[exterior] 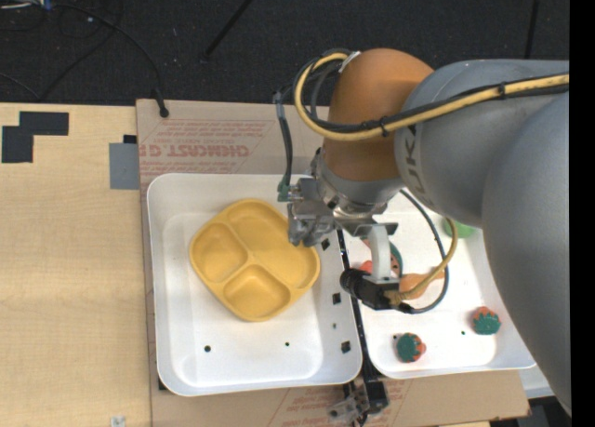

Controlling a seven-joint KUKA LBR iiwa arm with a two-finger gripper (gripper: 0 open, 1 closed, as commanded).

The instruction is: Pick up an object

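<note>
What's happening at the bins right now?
The arm reaches in from the right, with its gripper low over the right edge of the yellow divided plate in the left bin. Nothing is visibly lifted. Two small green and orange toys lie in the right bin.

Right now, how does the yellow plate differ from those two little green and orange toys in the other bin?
The yellow divided plate is one broad, flat piece with three compartments; the two small toys are little rounded lumps. The plate is a single yellow; each toy is green with orange. The plate lies in the left bin, next to the gripper; the toys sit near the right bin's front edge. All rest on bin floors.
</note>
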